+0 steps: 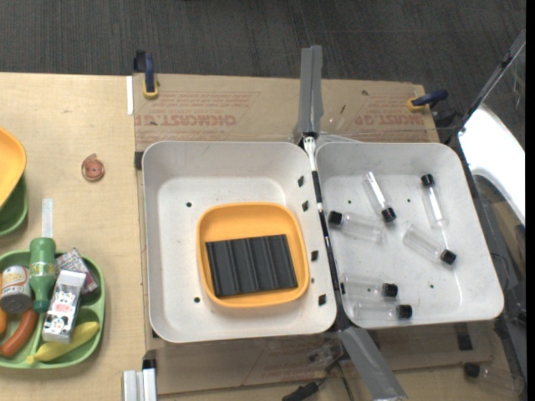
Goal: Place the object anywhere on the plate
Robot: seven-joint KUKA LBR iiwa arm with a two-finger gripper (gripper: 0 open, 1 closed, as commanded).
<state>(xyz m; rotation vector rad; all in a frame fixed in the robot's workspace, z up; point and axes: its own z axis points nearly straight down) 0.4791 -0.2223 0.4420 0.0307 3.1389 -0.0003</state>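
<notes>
The claw's opening and any hold it has cannot be told from this view. A pale wooden bench (67,107) stands over dark carpet (251,15), with a cardboard sheet (217,111) clamped at 12 o'clock beneath both bins. At 8 o'clock a green tray (99,312) holds toy food. The right bin (451,299) at 3 o'clock holds scattered black-capped clear vials (378,195), and the left bin (167,165) holds an orange plate (242,215) with the black ribbed slab (251,264) lying flat on its middle.
</notes>
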